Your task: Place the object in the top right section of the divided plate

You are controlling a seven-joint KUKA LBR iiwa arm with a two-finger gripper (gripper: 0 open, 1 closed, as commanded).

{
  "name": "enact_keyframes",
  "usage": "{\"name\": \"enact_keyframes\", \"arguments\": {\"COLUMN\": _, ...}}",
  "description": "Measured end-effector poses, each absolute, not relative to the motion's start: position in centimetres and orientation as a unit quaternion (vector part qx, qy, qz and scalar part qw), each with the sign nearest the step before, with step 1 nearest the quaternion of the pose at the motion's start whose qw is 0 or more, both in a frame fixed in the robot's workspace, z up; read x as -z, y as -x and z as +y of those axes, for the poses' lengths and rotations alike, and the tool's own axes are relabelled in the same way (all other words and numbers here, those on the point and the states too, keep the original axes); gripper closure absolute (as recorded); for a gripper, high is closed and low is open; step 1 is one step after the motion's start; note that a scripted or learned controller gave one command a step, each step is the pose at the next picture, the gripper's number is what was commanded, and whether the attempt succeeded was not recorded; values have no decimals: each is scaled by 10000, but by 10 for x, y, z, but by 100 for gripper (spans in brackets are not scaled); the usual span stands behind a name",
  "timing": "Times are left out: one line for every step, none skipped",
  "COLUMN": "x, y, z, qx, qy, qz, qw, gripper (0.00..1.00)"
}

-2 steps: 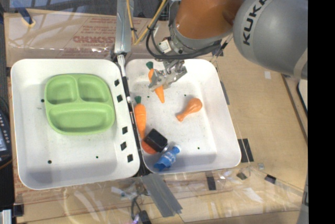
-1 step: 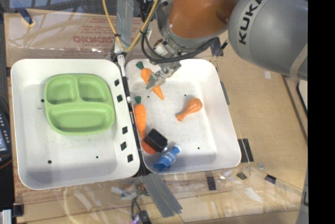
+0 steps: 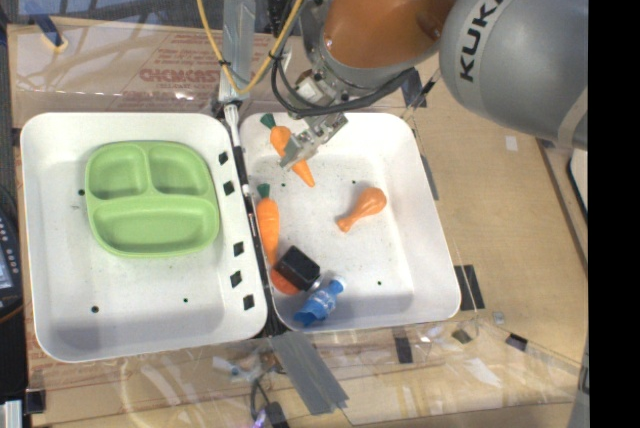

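Observation:
A green divided plate (image 3: 152, 198) lies in the left bin (image 3: 50, 316), with two small sections at its top and one long section below. Its top right section (image 3: 182, 170) holds nothing. My gripper (image 3: 304, 144) hangs over the upper left of the right bin (image 3: 420, 256), right on top of a small orange carrot (image 3: 301, 173) with a green stem end (image 3: 267, 121). The gripper covers the carrot's middle. The carrot looks to be lying on the bin floor.
The right bin also holds a longer carrot (image 3: 268, 224) by the left wall, an orange toy drumstick (image 3: 361, 209), a black block (image 3: 298, 268) and a blue bottle (image 3: 319, 301). The arm's big orange and grey body (image 3: 400, 6) looms over the bin's far edge.

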State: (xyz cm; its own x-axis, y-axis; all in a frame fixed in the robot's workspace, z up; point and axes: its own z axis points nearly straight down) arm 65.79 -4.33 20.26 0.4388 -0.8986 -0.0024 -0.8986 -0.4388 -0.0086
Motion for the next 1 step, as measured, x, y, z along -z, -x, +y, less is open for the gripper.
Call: {"name": "enact_keyframes", "arguments": {"x": -203, "y": -657, "z": -54, "qx": 23, "qy": 8839, "qz": 4677, "qw": 34, "gripper": 100}}
